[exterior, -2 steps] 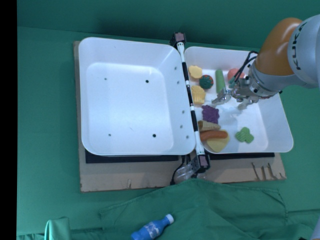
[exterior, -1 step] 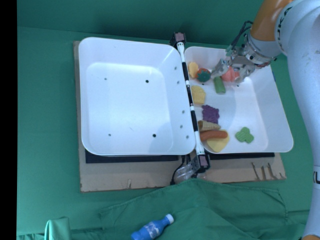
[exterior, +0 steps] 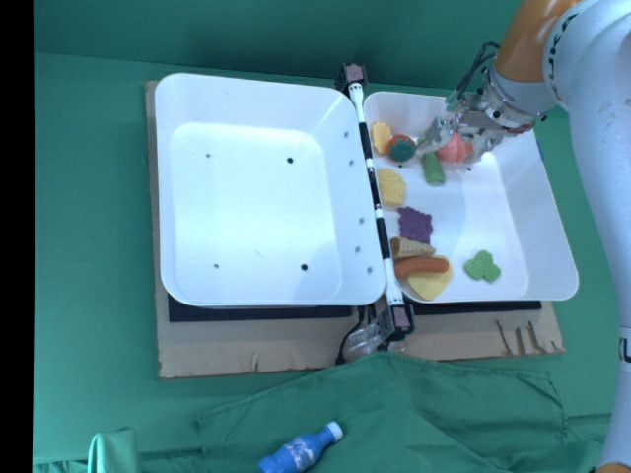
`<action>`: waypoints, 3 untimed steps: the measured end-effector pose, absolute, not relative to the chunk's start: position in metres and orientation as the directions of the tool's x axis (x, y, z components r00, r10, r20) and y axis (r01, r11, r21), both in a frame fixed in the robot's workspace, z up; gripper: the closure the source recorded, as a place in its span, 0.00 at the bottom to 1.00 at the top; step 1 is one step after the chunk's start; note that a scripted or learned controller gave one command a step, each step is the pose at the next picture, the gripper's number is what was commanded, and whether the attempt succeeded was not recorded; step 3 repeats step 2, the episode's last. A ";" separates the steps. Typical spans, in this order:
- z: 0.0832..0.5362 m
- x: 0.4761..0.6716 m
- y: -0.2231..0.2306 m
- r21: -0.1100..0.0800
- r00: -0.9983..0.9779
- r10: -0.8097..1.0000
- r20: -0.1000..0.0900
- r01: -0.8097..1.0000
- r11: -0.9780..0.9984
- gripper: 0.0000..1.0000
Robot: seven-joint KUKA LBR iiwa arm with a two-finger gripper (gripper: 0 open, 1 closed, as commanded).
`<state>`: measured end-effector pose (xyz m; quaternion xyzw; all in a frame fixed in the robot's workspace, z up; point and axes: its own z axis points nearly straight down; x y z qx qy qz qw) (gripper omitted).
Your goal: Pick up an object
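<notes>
My gripper [exterior: 454, 142] is low in the right bin [exterior: 532, 215], near its far side, and stands open. An orange-red toy piece [exterior: 456, 151] lies on the bin floor between the fingers, and the jaws are spread to either side of it. Just left of the gripper lie a green cucumber-like piece [exterior: 433, 169] and a round green and red piece [exterior: 401, 148]. Beside the divider is an orange and yellow piece [exterior: 381, 136].
Further forward in the right bin lie a yellow corn [exterior: 391, 187], purple grapes [exterior: 415, 225], a red sausage [exterior: 422, 265] on a yellow piece [exterior: 431, 285], and a green piece [exterior: 482, 266]. The left bin [exterior: 197, 106] adjoins. A blue bottle [exterior: 300, 449] lies on the cloth in front.
</notes>
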<state>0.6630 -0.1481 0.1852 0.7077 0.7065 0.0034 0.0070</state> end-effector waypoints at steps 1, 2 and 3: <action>0.186 0.653 -0.106 0.015 0.001 1.000 -0.007 1.000 -0.001 0.00; 0.200 0.655 -0.108 0.022 0.005 1.000 -0.007 1.000 -0.005 1.00; 0.200 0.655 -0.108 0.022 0.005 1.000 -0.007 1.000 -0.005 1.00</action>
